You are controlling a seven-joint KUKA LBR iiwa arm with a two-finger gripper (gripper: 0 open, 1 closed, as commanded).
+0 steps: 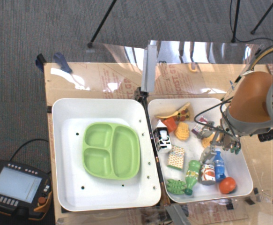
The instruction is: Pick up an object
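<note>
The right bin point(247, 172) holds many small objects. Among them are a yellow corn piece point(182, 131), a black-and-white box point(163, 138), a checkered box point(176, 158), a green bottle point(191, 170), a can point(207, 174), a blue bottle point(219, 165) and an orange-red ball point(227, 185). My gripper point(212, 147) hangs low over the right half of this bin, just above the can and the blue bottle. A purple packet point(202, 125) lies right beside it on the left. The wrist and cables hide what is under the gripper.
The left bin point(66, 121) bears a green divided plate point(111, 150). A yellow slice point(176, 111) and a red piece point(170, 123) lie at the right bin's far left. A green leafy toy point(175, 186) sits at its near edge. A control pendant point(14, 186) lies off the bench at lower left.
</note>
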